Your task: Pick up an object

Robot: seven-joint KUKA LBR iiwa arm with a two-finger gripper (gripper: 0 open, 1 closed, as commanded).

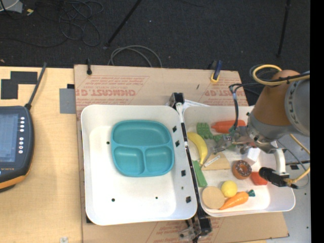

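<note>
- Camera view looks down on the two bins; the gripper (226, 145) hangs low over the middle of the right bin (283, 202), but its dark metal parts blur into the clutter under it, so I cannot tell how it is set or whether it has anything.
- The arm's grey bulk and orange band cover the right bin's far right corner, and cables cross its right rim.
- Just left of the gripper lies a yellow banana (198, 146), curved, with a knobbly green toy (205, 130) at its far end toward the far rim.
- An orange-red piece (224, 126) sits beyond the gripper, partly hidden.
- A pale wedge (217, 162) lies under the gripper's near side; a brown ring-shaped piece (242, 169) sits beside it.
- Along the near rim: a tan disc (213, 197), a lemon (229, 188) and a carrot (236, 200), touching one another.
- The left bin (98, 196) holds a smooth teal divided plate (142, 148) at its centre.
</note>
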